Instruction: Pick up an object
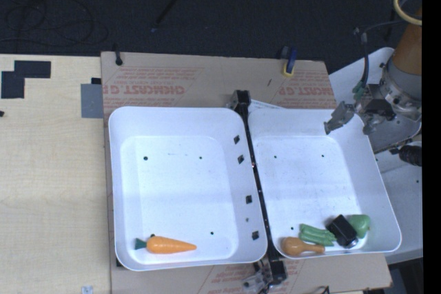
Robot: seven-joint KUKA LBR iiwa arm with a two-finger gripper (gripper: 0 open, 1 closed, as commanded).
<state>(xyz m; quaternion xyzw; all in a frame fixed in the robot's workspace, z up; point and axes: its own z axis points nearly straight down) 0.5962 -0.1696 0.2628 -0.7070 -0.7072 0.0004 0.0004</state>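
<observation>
While claw (351, 113) state can't be told, carrot (169, 244) lies lengthwise left-right, tip pointing right, left bin (124, 148).

Grey arm (403, 89), orange band above wrist, yellow cable loop on top, dark metal jaws

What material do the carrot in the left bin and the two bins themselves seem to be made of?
The carrot looks like moulded plastic: even orange colour, smooth skin with a slight sheen, and a plain green stub at one end. It is probably a toy, though rubber is possible. The left bin and right bin look like thin white plastic, with rounded corners, soft glossy highlights and smooth rims.
</observation>
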